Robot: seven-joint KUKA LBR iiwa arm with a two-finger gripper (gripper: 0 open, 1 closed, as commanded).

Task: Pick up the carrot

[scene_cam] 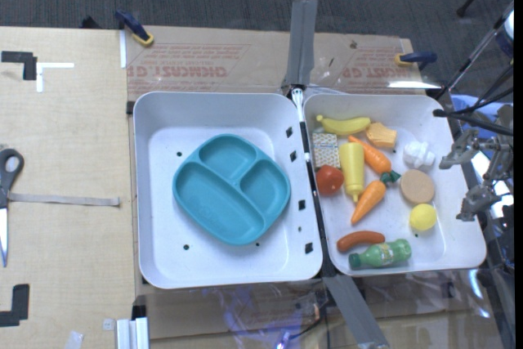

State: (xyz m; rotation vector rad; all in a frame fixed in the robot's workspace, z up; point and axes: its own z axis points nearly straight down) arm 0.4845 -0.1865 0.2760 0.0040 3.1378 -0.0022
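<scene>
While parked at right bin's [458, 257] far edge, gripper [474, 176] well apart from carrot [368, 201]; jaw state impossible to tell. Approach step pending: reach over, descend on carrot beside yellow bottle [352, 167].

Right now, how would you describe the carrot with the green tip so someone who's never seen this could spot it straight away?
Look in the right bin, the one crowded with toy food, not the left bin holding the blue plate. Near its middle a yellow bottle stands out; the carrot lies just right of it, slanting. Another carrot lies above, but this one's green tip points up-right.
</scene>
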